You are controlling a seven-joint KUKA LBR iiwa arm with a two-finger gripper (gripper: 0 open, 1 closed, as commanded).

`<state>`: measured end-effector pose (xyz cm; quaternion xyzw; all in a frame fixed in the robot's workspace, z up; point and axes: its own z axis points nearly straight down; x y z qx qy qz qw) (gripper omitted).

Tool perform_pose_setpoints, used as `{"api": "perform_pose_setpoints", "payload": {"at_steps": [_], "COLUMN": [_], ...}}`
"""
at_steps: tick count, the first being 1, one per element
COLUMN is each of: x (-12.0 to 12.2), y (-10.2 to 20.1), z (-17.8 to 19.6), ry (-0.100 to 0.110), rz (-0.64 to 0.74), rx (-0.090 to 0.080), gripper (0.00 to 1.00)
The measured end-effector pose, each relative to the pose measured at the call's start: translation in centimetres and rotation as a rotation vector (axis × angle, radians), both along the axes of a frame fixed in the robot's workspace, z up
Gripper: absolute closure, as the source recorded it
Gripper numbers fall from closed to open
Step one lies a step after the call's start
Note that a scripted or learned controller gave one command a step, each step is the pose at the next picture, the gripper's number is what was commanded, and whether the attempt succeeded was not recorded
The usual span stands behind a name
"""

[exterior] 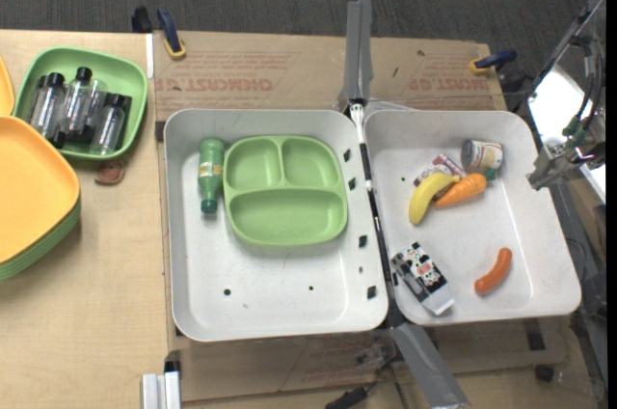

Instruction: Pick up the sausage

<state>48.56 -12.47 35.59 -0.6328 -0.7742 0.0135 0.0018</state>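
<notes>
The small orange-red sausage (493, 271) is lying at the lower right of the frame in the right white bin (540, 301), apart from the banana (425, 195) and carrot (461, 190) farther up. The hand (564, 156) is hovering at the right edge; its grip state cannot be made out.

2 bins (183, 301) – 1 sausage (493, 271), 1 banana (426, 195), 1 carrot (462, 190), 1 tray (285, 190)

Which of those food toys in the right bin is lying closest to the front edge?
The sausage, the reddish-orange one lying alone. The banana and carrot sit farther back, touching each other.
</notes>
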Motion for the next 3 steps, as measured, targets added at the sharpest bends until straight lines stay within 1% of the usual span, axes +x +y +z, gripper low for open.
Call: {"api": "perform_pose_setpoints", "payload": {"at_steps": [2, 3], "x": [0.2, -0.7], "y": [-0.1, 0.7], "z": [1.6, 5.5], "ry": [0.003, -0.020], "rz": [0.005, 0.076], "rx": [-0.004, 0.016], "gripper": [1.00, 1.00]}}
